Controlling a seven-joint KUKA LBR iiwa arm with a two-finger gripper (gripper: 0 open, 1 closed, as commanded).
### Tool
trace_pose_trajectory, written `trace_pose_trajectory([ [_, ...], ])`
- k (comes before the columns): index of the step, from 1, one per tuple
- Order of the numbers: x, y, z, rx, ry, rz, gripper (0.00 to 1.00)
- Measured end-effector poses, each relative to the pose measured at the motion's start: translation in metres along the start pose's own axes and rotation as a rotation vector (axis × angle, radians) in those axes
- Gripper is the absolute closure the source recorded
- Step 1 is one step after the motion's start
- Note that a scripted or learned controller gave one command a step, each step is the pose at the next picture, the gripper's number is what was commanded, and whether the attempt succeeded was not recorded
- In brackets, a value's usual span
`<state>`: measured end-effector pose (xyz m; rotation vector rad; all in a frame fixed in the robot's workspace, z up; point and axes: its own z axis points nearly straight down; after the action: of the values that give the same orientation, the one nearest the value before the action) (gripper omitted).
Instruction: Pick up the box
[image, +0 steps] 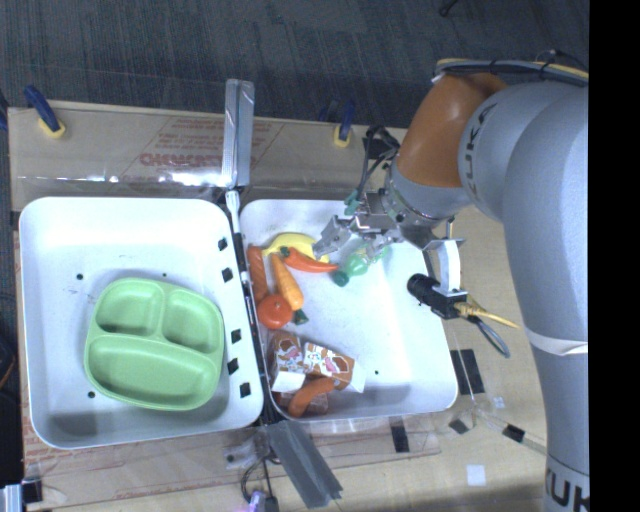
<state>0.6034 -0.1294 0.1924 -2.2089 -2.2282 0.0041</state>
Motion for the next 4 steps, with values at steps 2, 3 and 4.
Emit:
trace_pose_trajectory([
  [2, -0.081, -0.043, 0.094, -0.001, -0.001, -0.243, 0.00],
  [3, -0.080, -0.042, 0.083, -0.003, -0.002, -0.248, 1.00],
  [4, 0.021, -0.037, 0.101, -0.001, 0.000, -0.101, 1.00],
])
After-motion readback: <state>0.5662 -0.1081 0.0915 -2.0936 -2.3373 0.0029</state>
